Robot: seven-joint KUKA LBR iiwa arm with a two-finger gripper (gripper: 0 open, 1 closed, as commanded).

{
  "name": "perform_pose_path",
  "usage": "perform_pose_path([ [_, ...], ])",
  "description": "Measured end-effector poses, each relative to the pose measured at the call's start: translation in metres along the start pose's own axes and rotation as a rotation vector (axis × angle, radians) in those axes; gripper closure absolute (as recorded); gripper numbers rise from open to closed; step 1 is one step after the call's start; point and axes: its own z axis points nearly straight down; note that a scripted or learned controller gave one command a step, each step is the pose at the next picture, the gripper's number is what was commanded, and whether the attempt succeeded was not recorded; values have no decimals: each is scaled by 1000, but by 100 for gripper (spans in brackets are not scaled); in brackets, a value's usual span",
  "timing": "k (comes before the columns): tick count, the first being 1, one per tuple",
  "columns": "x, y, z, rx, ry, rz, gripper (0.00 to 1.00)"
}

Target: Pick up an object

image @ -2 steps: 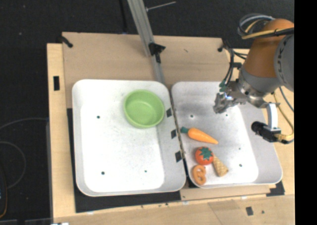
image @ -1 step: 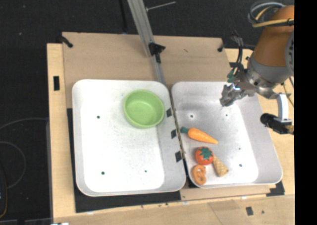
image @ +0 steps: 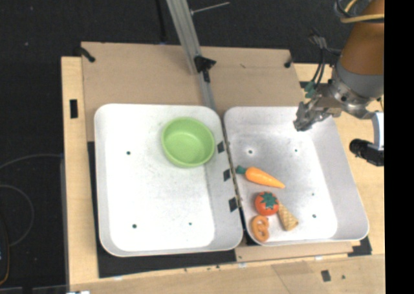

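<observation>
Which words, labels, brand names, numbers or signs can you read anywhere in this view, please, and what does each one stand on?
None: no readable text shows anywhere.
The green bowl, toy carrot, toy tomato and the two white bins carry no lettering.
The small black marks on the bench are too small to tell whether they hold text.

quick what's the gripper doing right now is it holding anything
Gripper: over the right bin, nothing seen in it; open or shut cannot be told.
</observation>
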Motion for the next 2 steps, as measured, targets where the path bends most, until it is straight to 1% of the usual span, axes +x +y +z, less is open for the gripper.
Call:
perform_pose_path([
  [2,104,-23,-13,4,3,-4,100],
])
